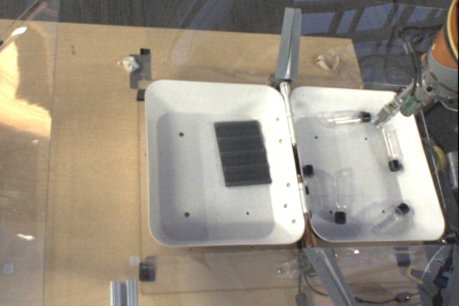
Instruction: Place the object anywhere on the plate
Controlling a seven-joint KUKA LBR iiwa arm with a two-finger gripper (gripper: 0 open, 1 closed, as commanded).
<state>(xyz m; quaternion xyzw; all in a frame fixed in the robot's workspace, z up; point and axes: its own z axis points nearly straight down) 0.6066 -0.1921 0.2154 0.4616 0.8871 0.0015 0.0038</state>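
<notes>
the left bin (161,154) holds a dark ribbed plate (243,153), lying flat near its middle. the right bin (423,175) holds several clear tubes with black caps, scattered well apart: one tube (346,118) along the far wall, one (391,148) by the right side. the gripper (387,113) hangs over the far right corner, close to the first tube's cap; whether it is apart or together i cannot tell.

Dark grey ribbed plate (243,153), white bins (165,226)

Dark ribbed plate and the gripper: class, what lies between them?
In the camera view, between plate and gripper: the bins' adjoining rims and a clear vial.
</notes>
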